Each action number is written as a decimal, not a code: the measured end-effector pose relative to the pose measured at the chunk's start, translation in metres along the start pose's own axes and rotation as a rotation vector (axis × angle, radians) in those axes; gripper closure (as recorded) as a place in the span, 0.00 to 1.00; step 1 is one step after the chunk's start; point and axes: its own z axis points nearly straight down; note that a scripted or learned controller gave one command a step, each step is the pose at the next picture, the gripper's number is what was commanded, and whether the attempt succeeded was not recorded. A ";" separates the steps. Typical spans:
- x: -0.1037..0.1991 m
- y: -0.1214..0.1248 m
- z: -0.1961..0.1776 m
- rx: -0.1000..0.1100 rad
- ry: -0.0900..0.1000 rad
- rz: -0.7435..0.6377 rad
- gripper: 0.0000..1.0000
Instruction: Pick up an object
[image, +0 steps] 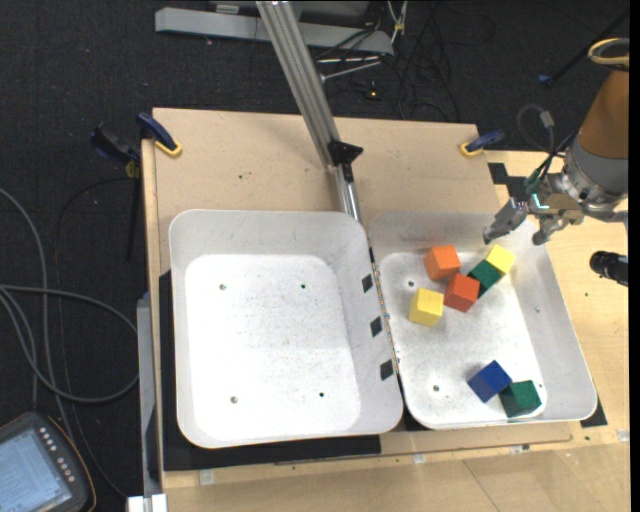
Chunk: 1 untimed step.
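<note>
Wooden-looking blocks (464, 283) cluster in right bin (560, 330): likely light, rigid; grip flat opposite faces. Tool (520, 229) hovers above, fingers spread, empty.

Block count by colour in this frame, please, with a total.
Orange: 2, orange block and red-orange block
Yellow: 2, yellow block and yellow block by the rim
Green: 2, green block and dark green block
Blue: 1, blue block
Total: 7, all in the right bin
</note>
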 end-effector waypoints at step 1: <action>0.000 0.001 -0.003 -0.002 -0.002 -0.002 0.00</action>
